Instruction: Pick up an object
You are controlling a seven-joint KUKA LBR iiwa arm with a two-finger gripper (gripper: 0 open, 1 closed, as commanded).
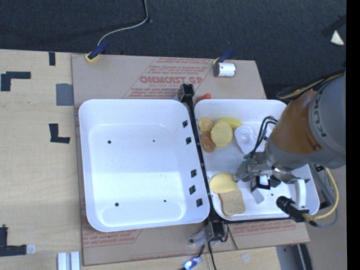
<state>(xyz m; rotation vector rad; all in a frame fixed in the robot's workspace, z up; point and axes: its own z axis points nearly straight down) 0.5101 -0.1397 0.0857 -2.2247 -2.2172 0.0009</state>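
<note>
Overhead slanted view of the bench. Two shallow white bins sit side by side on a brown cardboard sheet (169,80): the left bin (95,122) and the right bin (270,104), which holds the objects. The grey arm (332,122), with its orange band (295,129), reaches into the right bin; the gripper (256,179) hangs low over the bin floor near its middle. Whether anything is gripped cannot be told from this angle. Just left of the gripper lies a yellow lemon-like piece (222,181), touching a tan bread-like slice (232,202) at the bin's near wall. Toward the far left corner cluster a round yellow disc (221,134), a yellow piece behind it (229,122) and brownish pieces (207,142); a pale translucent item (245,135) lies beside them
</note>
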